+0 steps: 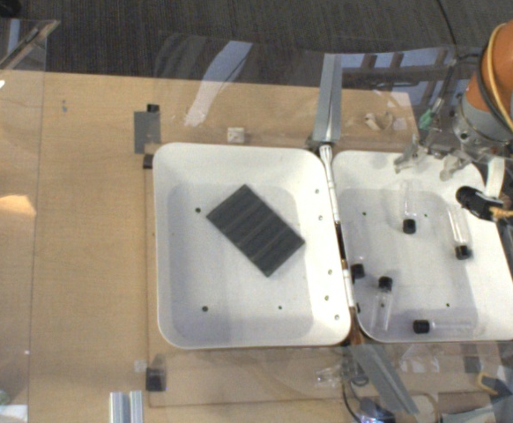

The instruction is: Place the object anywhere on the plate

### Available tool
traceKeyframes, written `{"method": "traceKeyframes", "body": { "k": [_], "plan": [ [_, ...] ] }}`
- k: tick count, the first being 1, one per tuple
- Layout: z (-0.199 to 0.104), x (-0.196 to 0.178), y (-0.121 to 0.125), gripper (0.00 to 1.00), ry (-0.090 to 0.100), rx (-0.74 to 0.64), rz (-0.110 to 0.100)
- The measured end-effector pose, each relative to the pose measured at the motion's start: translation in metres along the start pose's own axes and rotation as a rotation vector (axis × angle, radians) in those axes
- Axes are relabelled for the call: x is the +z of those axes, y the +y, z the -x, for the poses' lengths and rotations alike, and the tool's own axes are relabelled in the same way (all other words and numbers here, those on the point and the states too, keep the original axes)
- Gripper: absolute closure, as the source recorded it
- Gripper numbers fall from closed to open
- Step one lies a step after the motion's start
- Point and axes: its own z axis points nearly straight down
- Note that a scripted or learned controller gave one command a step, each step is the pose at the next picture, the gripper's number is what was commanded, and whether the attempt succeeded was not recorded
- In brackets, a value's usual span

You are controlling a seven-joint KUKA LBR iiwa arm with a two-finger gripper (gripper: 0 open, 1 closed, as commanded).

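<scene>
Two white bins stand on a tan wooden bench (80,263): the left bin (173,315) carries a dark grey plate (255,229) with a pattern of fine parallel ribs near its centre, and the right bin (494,311) carries small black pieces and clear tubes. The arm (508,69) at the bench's far right corner is orange above and grey below. Beyond the bench's far edge lies dark grey carpet (239,7).

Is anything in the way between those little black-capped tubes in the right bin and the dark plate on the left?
Only the bins' raised rims, where the two bins meet, stand between the tubes and the plate. Nothing else visible lies between.
</scene>
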Motion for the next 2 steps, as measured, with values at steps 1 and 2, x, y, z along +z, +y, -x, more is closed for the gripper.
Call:
{"method": "traceKeyframes", "body": {
  "k": [1,2],
  "plan": [
    [-0.001,-0.012,0.002,1.00,0.001,-0.002,0.005],
    [0.017,-0.058,-0.004,1.00,-0.009,0.289,-0.021]
  ]
}}
